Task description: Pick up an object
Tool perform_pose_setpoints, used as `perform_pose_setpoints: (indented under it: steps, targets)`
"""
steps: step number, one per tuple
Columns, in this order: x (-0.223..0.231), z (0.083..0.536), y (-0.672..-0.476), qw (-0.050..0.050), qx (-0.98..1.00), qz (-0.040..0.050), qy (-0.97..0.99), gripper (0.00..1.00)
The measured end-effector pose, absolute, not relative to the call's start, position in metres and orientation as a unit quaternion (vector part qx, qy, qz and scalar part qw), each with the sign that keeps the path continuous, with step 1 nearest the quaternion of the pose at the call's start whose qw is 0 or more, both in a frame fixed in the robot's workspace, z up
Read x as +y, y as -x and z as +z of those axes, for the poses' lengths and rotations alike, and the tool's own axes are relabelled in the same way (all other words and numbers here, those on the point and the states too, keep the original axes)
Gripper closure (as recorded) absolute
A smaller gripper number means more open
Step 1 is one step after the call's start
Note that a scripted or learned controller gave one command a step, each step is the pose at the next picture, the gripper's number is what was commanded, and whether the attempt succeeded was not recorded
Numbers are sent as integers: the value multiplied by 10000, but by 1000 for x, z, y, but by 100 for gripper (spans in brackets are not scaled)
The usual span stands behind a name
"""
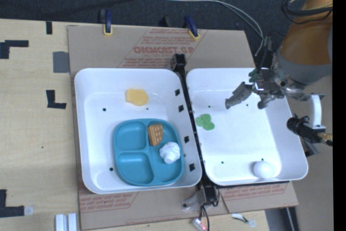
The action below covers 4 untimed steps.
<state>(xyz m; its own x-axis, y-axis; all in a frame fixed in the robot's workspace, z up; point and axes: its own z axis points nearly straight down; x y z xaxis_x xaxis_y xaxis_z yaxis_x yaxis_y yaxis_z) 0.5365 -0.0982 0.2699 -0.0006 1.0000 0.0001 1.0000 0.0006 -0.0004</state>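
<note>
Two things near the open-fingered gripper [250, 99]: green piece [205, 122], white ball [264, 169].

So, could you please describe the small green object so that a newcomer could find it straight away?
Look at the right-hand white bin, the one the arm reaches over. The green object lies flat on its floor near the divider between the bins. It is the sole green item there; its one neighbour, a white ball, sits at the near edge.

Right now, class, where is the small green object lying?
The green object lies in the right bin, close to its left wall beside the divider between the bins, below and left of the gripper.
</note>
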Motion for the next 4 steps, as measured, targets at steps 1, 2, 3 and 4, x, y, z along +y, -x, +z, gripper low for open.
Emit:
perform_pose_setpoints:
  steps: [1,2,3,4]
  targets:
    - [-72,264,-503,8,-7076,3,7066,0]
    - [-53,309,-507,-12,-7078,-12,7064,0]
    - [-22,326,-578,-6,-7084,-6,7058,0]
    - [-15,190,-520,42,-7071,46,7071,0]
